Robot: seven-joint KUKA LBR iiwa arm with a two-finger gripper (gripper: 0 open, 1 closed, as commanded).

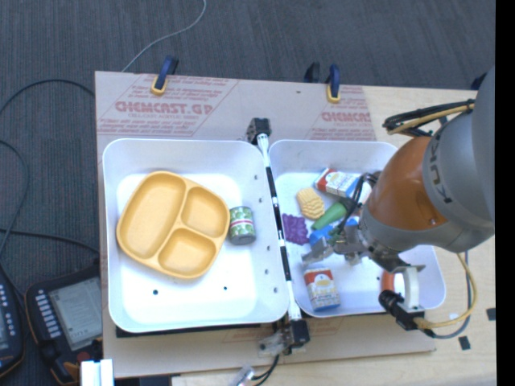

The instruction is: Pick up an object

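My gripper [330, 246] is low in the right bin [426, 296], below the arm's orange band [402, 195]. It hangs over a cluster of small items: a blue piece [321, 236], a green piece [329, 215] and purple grapes [295, 229]. A yellow ridged item [310, 203] and a red-and-white box [337, 183] lie farther back. Just in front of the gripper lies a red-and-white carton [322, 288]. The arm hides the right half of this bin. I see nothing clearly held.
The left bin [137, 312] holds a yellow divided plate [171, 223] and a small green can [241, 224] beside it. A ridge [275, 215] separates the two bins. Cables [426, 322] trail off the wrist at the front right.
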